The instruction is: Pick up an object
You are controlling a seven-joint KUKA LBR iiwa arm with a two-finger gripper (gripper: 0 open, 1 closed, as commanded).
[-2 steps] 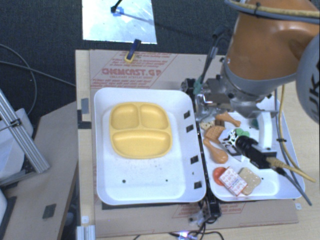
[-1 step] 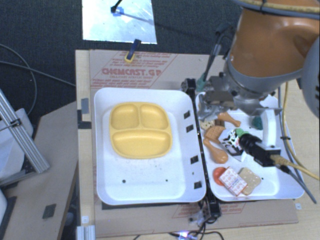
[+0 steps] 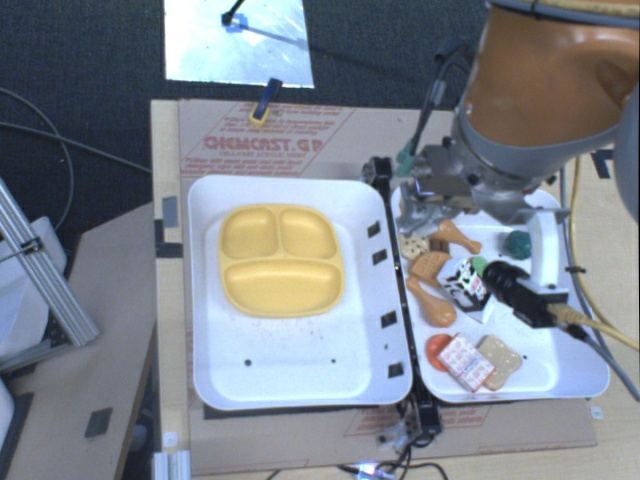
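Note:
The right bin [image 3: 560, 368] holds several toy foods. Among them are a brown drumstick [image 3: 456, 234], a tan bread piece [image 3: 428, 266], an orange drumstick [image 3: 432, 305] and a black-and-white cow-patterned piece [image 3: 463, 282]. A teal lump [image 3: 517, 242] lies farther right. At the front lie a red slice [image 3: 437, 346], a pink wafer [image 3: 466, 361] and a tan cracker [image 3: 502, 356]. My gripper [image 3: 420, 206] hangs low over the bin's far left corner, just behind the drumstick and bread. The wrist hides its tips.
A yellow divided plate [image 3: 280, 260] lies in the left bin [image 3: 300, 378]. The bulky orange and grey arm [image 3: 545, 78] covers the right bin's back part. A reflective sheet [image 3: 238, 28] lies on the floor behind the bench.

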